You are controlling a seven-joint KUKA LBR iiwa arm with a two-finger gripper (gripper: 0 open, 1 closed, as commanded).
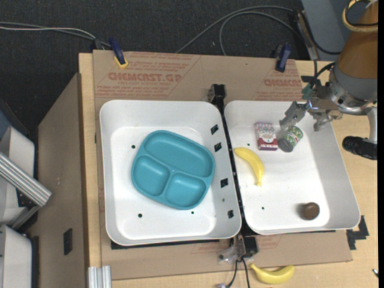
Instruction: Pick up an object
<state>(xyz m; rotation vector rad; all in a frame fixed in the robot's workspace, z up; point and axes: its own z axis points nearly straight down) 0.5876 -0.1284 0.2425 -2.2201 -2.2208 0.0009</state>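
Banana (251, 164) lies in the right bin (333, 179) (pincer (292, 125) clamped on a small can (291, 138)).

A dark carpeted floor (54, 17) fills the 12 and 9 o'clock parts of the view, crossed by thin grey cables (48, 30). The surface (60, 161) is light wood, covered by a brown cardboard sheet (180, 77) printed with red lettering. Blue clamps (117, 54) pin the cardboard at its 12 o'clock edge. An aluminium rail (21, 179) slants at 9 o'clock.
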